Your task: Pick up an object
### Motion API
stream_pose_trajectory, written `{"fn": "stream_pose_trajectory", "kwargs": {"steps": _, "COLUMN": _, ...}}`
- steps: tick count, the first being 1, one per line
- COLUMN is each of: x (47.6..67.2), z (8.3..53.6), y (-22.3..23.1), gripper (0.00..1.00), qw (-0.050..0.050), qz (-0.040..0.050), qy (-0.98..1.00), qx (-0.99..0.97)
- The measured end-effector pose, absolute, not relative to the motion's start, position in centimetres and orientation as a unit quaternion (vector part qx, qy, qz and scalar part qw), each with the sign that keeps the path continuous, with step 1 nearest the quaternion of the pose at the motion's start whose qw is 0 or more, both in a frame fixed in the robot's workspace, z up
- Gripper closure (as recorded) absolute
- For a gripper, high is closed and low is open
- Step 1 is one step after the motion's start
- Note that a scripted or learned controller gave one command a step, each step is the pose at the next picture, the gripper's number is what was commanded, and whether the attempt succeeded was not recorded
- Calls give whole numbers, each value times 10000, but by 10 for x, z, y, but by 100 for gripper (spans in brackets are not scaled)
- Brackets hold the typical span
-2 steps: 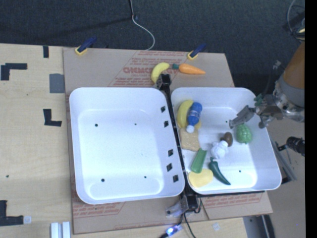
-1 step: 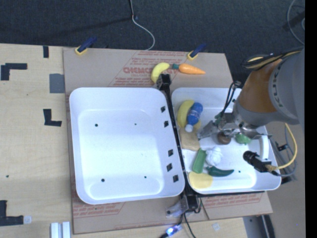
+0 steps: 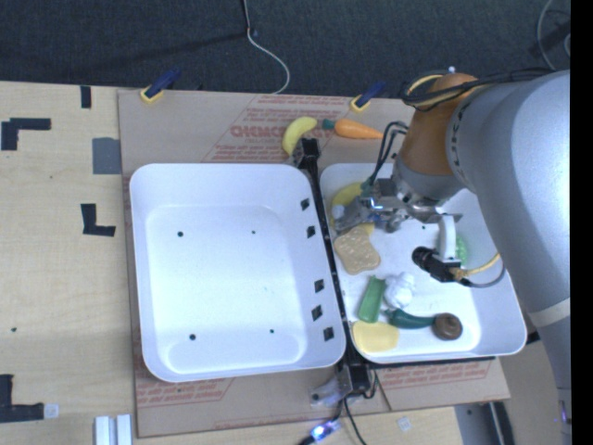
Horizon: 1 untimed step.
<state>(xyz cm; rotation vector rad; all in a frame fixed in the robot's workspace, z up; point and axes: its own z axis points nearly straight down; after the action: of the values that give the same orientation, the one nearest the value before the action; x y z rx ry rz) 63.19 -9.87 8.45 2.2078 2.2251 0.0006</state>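
Stood side by side on the desk (image 3: 56, 276): left bin (image 3: 157, 341), right bin (image 3: 496, 332). Lay behind them: banana (image 3: 296, 133), with carrot (image 3: 357, 130) to its right. Lay in the right bin: cracker (image 3: 356, 249), behind a bottle (image 3: 372, 298); disc (image 3: 374, 337) at the front, nut (image 3: 447, 325) to its right.

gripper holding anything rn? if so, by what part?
Cannot be told. The gripper is low in the right bin, by the cracker; no object is visible between its fingers.

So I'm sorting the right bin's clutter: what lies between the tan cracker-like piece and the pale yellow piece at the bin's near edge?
In the camera view, a green stick-shaped item lies between the tan piece and the pale yellow piece.
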Motion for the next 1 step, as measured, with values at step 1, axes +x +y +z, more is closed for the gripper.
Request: {"fn": "stream_pose_trajectory", "kwargs": {"steps": 1, "x": 628, "z": 94, "y": -101, "gripper": 100, "qw": -2, "qz": -18, "qy": 7080, "qx": 7062}}
